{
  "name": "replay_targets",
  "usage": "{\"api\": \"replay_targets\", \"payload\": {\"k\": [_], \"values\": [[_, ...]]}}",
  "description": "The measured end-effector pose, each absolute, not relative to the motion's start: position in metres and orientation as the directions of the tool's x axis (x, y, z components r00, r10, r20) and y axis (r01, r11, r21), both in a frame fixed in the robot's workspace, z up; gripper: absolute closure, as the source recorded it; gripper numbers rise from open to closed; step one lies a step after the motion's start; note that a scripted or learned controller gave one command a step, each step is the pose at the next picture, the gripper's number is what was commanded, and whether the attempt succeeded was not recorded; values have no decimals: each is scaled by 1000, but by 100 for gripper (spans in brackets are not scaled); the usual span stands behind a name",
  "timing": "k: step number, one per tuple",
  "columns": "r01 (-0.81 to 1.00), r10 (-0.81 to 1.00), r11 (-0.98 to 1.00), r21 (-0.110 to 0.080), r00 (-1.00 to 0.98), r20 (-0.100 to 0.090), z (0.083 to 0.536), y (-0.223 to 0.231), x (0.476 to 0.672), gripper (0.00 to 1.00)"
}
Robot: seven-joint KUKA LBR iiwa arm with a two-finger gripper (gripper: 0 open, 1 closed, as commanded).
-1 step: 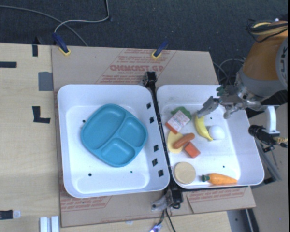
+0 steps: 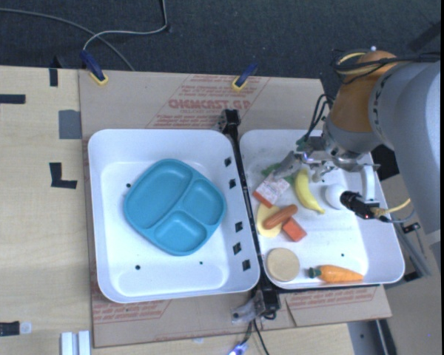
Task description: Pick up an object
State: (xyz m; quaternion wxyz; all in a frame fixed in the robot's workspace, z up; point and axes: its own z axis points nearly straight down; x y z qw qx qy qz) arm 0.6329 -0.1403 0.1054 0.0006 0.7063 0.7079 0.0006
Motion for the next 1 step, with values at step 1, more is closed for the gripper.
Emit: {"api": "replay_targets", "payload": {"k": [1], "values": [[1000, 1000, 4, 1, -4, 1, 115, -139, 633, 100]]}}
